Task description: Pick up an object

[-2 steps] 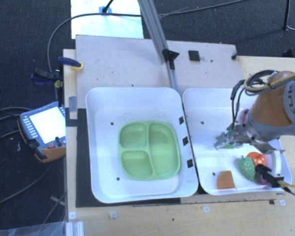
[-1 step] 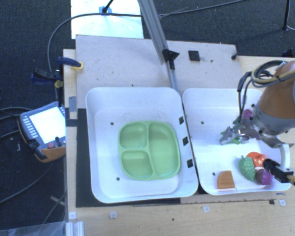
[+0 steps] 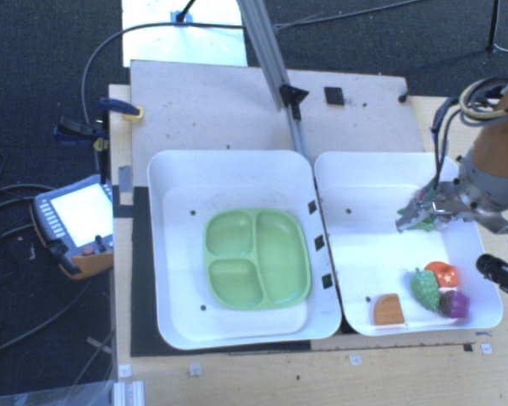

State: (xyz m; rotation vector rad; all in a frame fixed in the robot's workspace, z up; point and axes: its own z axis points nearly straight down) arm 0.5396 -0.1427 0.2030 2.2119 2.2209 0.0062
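Off to the far left, a handheld control pendant with a lit screen lies on the dark carpet, cables trailing round it. A blue clamp with a yellow tip grips the left edge of the tabletop. On the tabletop the left bin holds a pale green divided plate, three compartments, lying flat near the middle. A slanted metal pole crosses above and comes down near the seam between the bins. The right bin has its objects gathered in the near right corner: an orange block near the front wall, then a green bumpy fruit, a red tomato-like piece just behind it, and a purple piece at the right, those three touching one another. The gripper hangs over the bin's middle right, well apart from that cluster, with nothing visibly between its fingers; whether they are spread or closed, I cannot tell. The grey-and-orange arm reaches in from the right.
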